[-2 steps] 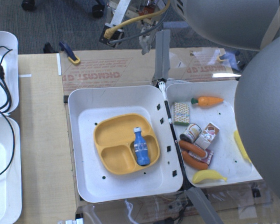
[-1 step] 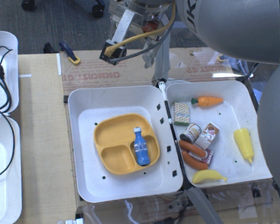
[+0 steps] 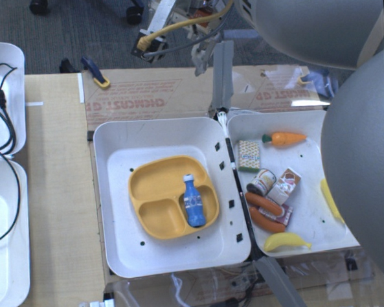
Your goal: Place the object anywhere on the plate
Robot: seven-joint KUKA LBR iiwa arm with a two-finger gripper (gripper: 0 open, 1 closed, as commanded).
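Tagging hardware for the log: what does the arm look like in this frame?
Large, smooth, rounded grey arm casing, blurred by closeness, along the right side and top right corner. No orange band, markings or cables can be made out on it here, and the fingers can't be made out.

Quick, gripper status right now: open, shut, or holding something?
Gripper: cannot be told from the camera view. The blue bottle lies on the yellow plate, apart from the arm.
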